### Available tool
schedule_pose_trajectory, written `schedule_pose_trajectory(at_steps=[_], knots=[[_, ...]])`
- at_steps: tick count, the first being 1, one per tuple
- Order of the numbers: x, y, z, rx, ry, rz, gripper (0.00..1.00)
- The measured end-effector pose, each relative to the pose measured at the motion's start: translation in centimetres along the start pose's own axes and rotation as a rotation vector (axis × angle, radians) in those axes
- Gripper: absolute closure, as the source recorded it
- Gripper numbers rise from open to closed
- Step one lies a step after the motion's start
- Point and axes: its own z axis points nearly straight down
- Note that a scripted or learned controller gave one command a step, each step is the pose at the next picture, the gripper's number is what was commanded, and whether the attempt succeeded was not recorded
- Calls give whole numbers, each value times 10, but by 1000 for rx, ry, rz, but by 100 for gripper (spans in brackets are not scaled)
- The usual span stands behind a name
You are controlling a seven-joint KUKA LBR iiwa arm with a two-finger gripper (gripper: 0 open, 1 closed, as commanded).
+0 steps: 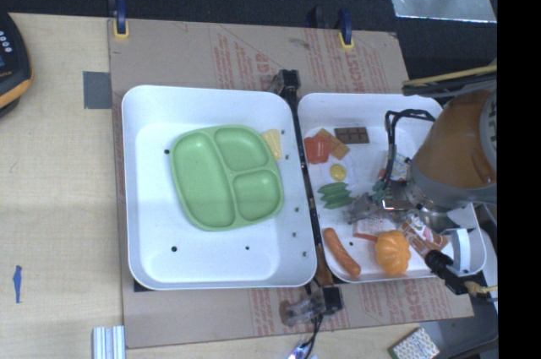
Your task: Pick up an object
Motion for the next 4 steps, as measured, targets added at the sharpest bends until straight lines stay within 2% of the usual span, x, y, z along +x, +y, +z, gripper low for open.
schedule_pose_trajectory(at_steps=[1, 2, 3, 4], knots=[[-8, 71, -2, -9, -3, 0, 0], [8, 13, 0, 3, 1, 1, 0], [6, 15, -11, 0, -2, -2, 100], [74, 66, -107, -16, 0, -8, 100]])
